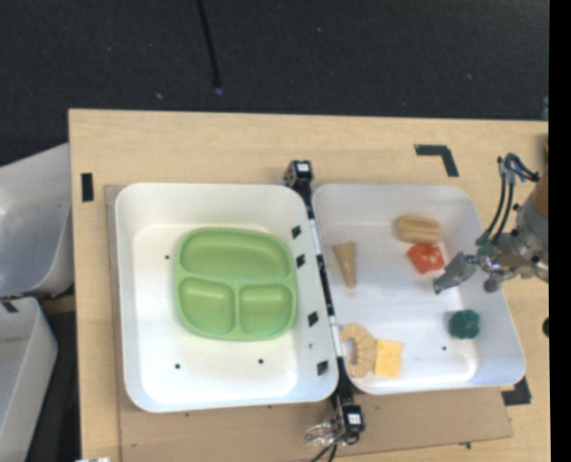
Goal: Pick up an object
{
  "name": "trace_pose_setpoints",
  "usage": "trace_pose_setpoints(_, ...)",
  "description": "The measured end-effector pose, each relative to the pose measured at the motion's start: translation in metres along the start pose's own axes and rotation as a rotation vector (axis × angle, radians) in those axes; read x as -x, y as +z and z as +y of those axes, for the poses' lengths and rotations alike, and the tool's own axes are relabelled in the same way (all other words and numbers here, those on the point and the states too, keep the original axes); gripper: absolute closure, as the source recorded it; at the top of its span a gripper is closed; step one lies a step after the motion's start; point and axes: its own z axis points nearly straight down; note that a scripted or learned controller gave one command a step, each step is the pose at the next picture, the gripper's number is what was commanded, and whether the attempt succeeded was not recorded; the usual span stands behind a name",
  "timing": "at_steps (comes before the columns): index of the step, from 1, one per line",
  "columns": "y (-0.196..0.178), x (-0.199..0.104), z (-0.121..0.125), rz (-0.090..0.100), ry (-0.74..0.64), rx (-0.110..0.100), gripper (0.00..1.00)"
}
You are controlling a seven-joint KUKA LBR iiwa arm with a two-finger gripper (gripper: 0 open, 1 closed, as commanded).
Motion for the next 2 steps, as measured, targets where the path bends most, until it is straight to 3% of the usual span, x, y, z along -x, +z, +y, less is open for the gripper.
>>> trace_pose_setpoints(1,-0.007,0.000,0.003,-0.004,-0.004,0.012,0.00)
trace_pose_setpoints(2,0.056,-0.002,0.005,-0.003,-0.003,0.009,0.00)
